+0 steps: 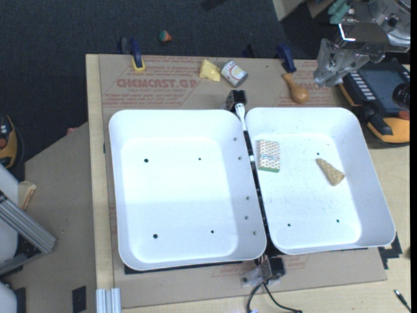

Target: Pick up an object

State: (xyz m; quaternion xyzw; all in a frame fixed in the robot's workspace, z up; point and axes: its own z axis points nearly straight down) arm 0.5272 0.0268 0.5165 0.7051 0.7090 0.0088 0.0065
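The left bin (182, 188) sits beside the right bin (319, 181), which holds a patterned block (268, 155) near its left wall and a tan wedge (331, 171) toward its right. The tool (331, 70) hovers over the surface's far right corner; whether it is spread cannot be told.

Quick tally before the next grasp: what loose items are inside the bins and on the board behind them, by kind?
In the right bin:
patterned box: 1
tan wedge: 1
On the board behind:
yellow wedge: 1
small carton: 1
tan pear-shaped piece: 1
Total: 5
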